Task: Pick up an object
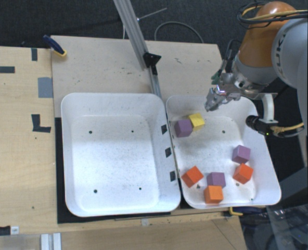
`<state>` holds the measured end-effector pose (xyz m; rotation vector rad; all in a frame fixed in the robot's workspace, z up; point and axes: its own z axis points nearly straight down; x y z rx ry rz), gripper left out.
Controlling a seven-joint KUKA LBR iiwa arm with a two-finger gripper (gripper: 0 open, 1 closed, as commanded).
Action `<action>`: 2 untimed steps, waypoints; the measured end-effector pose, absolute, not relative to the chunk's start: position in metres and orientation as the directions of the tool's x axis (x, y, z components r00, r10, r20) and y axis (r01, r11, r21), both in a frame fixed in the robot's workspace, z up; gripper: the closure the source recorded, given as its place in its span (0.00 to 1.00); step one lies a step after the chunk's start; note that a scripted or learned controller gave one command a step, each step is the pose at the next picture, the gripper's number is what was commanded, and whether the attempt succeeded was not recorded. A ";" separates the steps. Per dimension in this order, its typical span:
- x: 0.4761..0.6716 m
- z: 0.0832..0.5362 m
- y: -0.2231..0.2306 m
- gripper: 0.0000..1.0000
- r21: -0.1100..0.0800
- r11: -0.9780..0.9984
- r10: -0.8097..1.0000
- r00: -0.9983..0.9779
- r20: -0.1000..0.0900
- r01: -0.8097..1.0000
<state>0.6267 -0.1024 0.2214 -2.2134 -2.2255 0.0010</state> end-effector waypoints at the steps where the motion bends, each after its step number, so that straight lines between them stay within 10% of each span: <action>1: 0.625 0.233 -0.046 1.00 -0.001 0.007 1.000 -0.007 0.002 1.000; 2: 0.626 0.228 -0.001 1.00 -0.002 0.006 1.000 -0.006 0.001 1.000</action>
